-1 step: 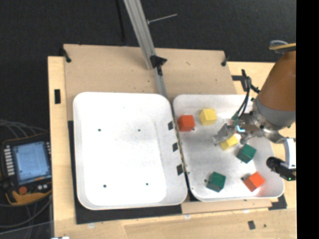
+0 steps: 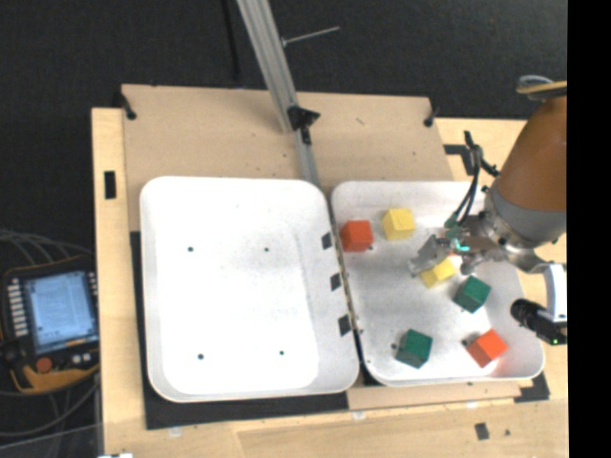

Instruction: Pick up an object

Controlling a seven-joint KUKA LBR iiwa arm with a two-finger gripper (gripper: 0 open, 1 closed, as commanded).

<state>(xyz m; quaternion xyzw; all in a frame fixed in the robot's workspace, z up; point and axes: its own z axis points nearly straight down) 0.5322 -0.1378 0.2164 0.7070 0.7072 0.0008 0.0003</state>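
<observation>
One gripper (image 2: pixel 434 256) sits low in the right bin (image 2: pixel 382 370), right over a small yellow block (image 2: pixel 438 274); can't tell if it's actually got hold of it. Around it: another yellow block (image 2: pixel 399 222), an orange-red block (image 2: pixel 356 236), two green blocks (image 2: pixel 472 295) (image 2: pixel 414 347) and an orange block (image 2: pixel 487 347). Left bin (image 2: pixel 239 284) sits alongside.
</observation>
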